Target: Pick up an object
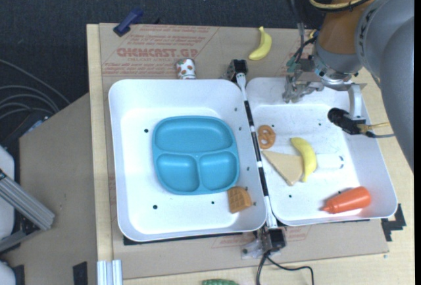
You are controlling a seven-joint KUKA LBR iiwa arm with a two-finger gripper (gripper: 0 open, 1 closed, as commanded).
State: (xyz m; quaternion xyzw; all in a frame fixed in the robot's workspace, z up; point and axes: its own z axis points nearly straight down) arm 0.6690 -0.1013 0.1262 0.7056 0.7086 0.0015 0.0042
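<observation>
"Stage of the pick, as you read it?"

"Approach, I'd say. The gripper (299, 89) hangs over the far end of the right bin (309, 120), above bare white floor, with no object under it. As far as I can see, nothing is lifted yet."

"Is it spread or pressed together?"

"Cannot tell. From this slant it is a dark tangle against the bin wall."

"So what could it go for?"

"Four things lie in that bin. The pretzel (266, 136) is nearest, by the left wall. The banana (304, 157) is mid-bin, touching a pale wedge (281, 166) on its left. The carrot (346, 200) lies at the near right corner, well apart from the gripper."

"And the next move?"

"My guess is a shift toward the camera and left, to stand over the pretzel or the banana, then a drop straight down. The banana leans on the wedge, so a grasp there may drag both. The pretzel is flat and calls for a low reach."

"Anything in the left bin (131, 145)?"

"A blue plate (195, 153), and a cracker (239, 199) at the near right corner."

"What can't you make out?"

"How high the gripper sits above the floor. And the arm (368, 20) is cut off at the right edge."
</observation>
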